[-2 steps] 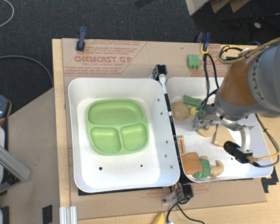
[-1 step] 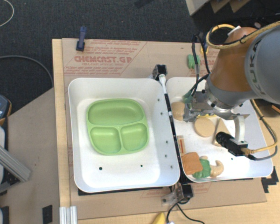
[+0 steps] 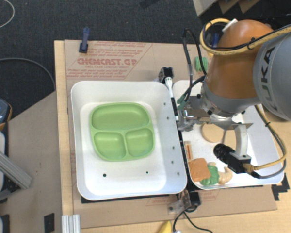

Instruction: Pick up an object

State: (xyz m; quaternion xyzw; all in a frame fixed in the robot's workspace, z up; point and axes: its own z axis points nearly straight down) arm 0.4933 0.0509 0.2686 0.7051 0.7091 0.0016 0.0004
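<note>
Fingers cannot be made out beneath the gripper (image 3: 218, 130) hanging low over the right bin (image 3: 266, 130), so with the orange block (image 3: 200, 168) and green toy (image 3: 212, 176) lying in its near corner, the pick looks not yet done.

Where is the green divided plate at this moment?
In the camera view the green divided plate lies flat in the left white bin, about at its middle, apart from the arm over the right bin.
</note>
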